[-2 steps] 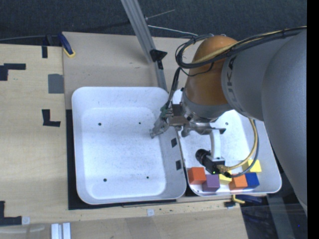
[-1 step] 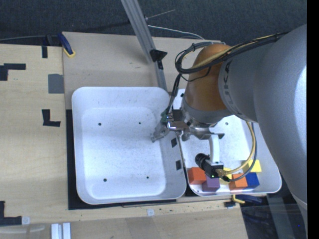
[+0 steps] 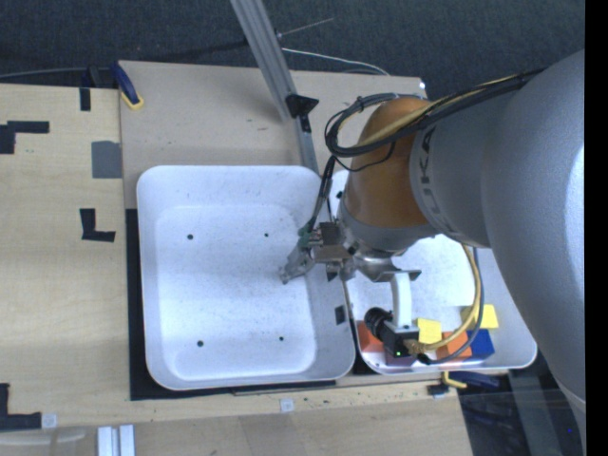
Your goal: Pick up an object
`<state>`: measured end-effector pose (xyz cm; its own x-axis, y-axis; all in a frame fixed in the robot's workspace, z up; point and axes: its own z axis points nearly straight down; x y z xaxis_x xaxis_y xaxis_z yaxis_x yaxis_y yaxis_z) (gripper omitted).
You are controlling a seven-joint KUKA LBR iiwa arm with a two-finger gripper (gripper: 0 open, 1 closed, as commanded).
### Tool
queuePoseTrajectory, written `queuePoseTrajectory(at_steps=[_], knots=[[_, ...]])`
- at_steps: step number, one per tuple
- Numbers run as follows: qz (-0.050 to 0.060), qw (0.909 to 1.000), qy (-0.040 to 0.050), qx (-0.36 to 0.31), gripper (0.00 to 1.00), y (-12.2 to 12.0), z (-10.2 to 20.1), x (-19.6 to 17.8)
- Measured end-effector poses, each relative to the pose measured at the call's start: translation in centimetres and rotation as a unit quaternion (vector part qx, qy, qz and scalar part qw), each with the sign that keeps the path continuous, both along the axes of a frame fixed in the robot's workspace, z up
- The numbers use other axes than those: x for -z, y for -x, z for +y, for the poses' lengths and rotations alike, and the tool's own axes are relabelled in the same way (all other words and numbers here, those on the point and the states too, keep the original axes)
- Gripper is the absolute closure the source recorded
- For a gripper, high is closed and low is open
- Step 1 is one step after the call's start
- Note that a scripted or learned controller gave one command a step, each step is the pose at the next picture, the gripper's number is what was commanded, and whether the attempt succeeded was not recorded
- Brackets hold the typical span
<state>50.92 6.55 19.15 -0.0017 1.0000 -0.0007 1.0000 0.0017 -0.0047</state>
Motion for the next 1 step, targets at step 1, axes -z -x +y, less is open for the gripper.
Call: queuePoseTrajectory(at_steps=[1], knots=[[-0.001,1.0,-0.0003,0.0,0.0,-0.07,-0.03,0.01]])
